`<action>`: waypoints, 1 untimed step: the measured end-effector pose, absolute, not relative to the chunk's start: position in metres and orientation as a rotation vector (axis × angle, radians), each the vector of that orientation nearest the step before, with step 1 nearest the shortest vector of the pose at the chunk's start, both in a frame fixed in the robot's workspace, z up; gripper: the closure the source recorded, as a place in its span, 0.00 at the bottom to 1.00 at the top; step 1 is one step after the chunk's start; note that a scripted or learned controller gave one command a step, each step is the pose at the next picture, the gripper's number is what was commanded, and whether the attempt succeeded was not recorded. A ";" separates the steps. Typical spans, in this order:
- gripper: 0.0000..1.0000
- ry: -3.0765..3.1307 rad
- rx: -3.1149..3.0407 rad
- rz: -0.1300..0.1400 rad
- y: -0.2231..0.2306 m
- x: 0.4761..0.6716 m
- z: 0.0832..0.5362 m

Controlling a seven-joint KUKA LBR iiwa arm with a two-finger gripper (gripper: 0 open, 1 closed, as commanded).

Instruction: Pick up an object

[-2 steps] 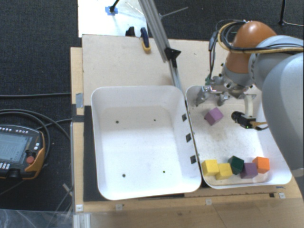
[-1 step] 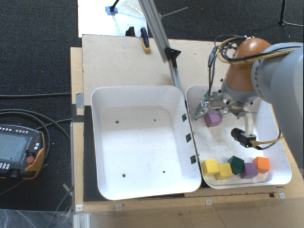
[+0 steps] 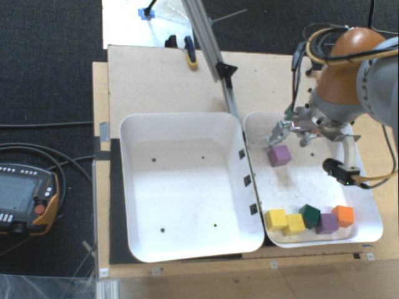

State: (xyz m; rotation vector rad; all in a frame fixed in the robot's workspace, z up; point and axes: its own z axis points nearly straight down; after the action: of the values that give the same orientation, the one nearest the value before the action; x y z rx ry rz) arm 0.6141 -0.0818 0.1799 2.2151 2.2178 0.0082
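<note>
while spread wide, tool above purple cube, holding nothing

You are looking down from one fixed camera set high above the bench, tilted at a slant so the far edge sits at the top of the frame. It stands far enough back that both white bins fit whole: the left bin near the middle, the right bin toward the right side. Dark floor shows beyond the bench on your left, with a teach pendant lying there. The arm enters from your right.
</note>
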 end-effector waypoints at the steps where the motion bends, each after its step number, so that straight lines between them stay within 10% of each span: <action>1: 0.00 2.226 2.224 -0.006 -0.085 0.610 0.086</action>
State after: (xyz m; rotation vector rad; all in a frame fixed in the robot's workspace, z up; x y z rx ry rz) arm 0.6096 -0.0850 0.0859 2.2239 2.2260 -0.0064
